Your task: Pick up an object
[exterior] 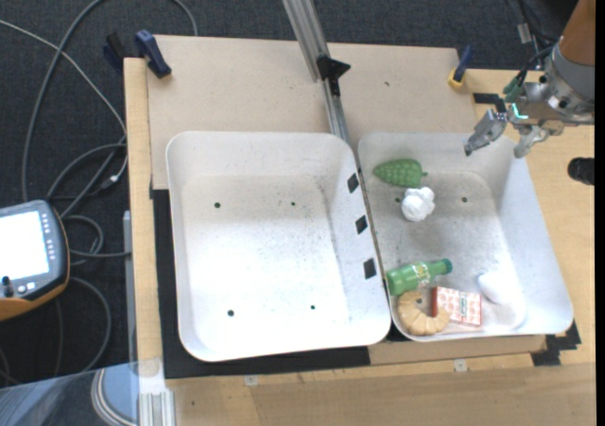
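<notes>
On the bench (246,75), two white bins are set side by side, and honestly not much has been done yet. Nothing can be seen in the left bin (265,245); every candidate is sat in the right bin (529,226): a green bottle (416,274), a leafy green piece (399,171), a white lump (417,203). The pincer (501,136) is parked over the far right corner, spread and grasping nothing. Descent, closing and lifting are all left, probably.
</notes>
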{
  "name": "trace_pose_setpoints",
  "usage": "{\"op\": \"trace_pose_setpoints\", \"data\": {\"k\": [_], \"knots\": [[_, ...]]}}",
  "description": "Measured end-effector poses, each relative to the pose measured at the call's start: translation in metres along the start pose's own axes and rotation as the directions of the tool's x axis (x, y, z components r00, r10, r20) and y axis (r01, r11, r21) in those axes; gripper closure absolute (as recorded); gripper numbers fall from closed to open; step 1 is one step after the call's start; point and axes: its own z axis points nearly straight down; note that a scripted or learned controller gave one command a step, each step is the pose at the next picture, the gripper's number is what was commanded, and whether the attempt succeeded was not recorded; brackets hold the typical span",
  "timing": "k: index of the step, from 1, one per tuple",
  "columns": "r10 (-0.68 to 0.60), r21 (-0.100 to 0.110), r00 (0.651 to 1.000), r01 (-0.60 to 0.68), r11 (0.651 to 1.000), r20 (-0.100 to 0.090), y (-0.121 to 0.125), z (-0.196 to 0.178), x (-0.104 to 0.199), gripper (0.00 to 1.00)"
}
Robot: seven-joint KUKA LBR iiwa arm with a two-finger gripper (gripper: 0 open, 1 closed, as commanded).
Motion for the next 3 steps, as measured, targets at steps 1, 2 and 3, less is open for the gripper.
{"op": "trace_pose_setpoints", "data": {"k": [1,2,3], "knots": [[-0.001,-0.003,1.0,0.001,1.0,0.002,0.0,-0.003,0.0,0.0],[-0.001,0.0,1.0,0.001,1.0,0.0,-0.005,0.046,0.009,0.0],[-0.001,0.001,1.0,0.001,1.0,0.0,-0.003,0.091,0.015,0.0]]}}
